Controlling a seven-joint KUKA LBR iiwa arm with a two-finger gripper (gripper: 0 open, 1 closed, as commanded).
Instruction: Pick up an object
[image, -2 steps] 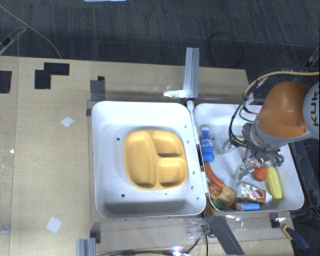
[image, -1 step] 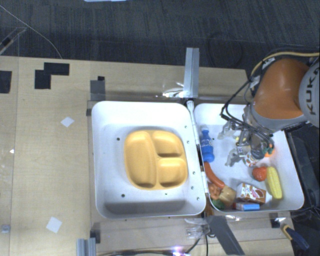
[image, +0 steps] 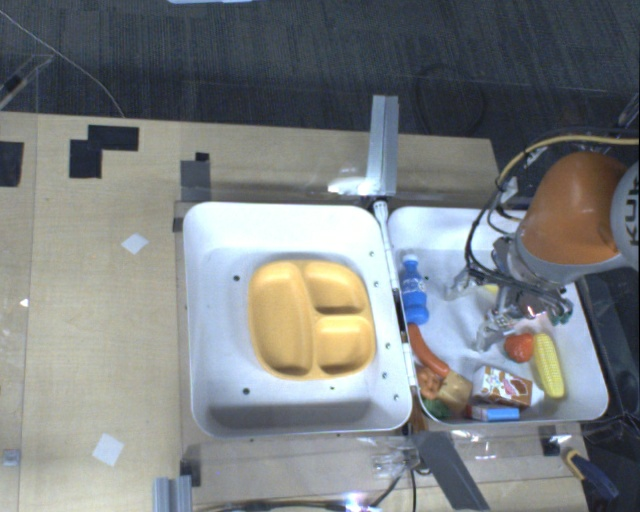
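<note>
My gripper (image: 512, 322) hangs low in the right bin (image: 592, 400), under the orange band of the arm. Just below it lies a small red tomato (image: 519, 348), and a yellow corn cob (image: 547, 364) lies to the tomato's right. A blue bottle (image: 410, 292) lies along the bin's left wall, with a long orange-red pepper (image: 427, 352) below it. A small printed carton (image: 503, 385) and a brown lump (image: 455, 390) sit near the bin's front edge. I see nothing lifted from the bin floor.
The left bin (image: 215, 300) holds a yellow divided tray (image: 310, 317) in its middle. A metal post (image: 384, 140) stands at the back where the two bins meet. Black cables loop around the wrist at the right bin's back right.
</note>
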